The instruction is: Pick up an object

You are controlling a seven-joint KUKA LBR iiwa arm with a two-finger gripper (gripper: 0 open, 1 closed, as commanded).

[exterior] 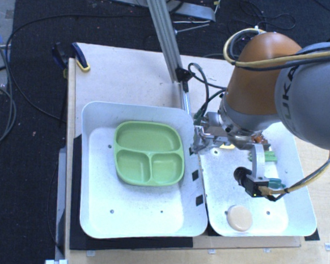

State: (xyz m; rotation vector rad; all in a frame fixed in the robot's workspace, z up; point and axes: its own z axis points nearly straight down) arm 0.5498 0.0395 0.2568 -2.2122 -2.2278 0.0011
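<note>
Green plate (149, 154): lies flat and upright in the left bin (130, 214), toward the far half. Has three compartments, one long across the far side and two smaller side by side on the near side. Sits well clear of the bin's left and near walls, closer to its right wall.

Gripper (200, 138): hangs over the seam between the two bins, just beside the plate's far right corner, below the grey arm (310, 94) and its orange band (261, 68). Cannot tell how far open, whether holding anything, or whether touching the plate; too dark and cluttered at that spot.

Right bin (300, 216): holds a round cream disc (240, 218) at the near side, lying flat, well apart from the gripper. Also holds a small green piece (270, 157) farther back, partly hidden beneath the wrist; shape unclear.

Bench (124, 74): pale, bears both bins side by side, close together along the middle. Carries a slanted metal strut (165, 37) at the far side and a blue and yellow clamp (80, 58) at the far left corner.
</note>
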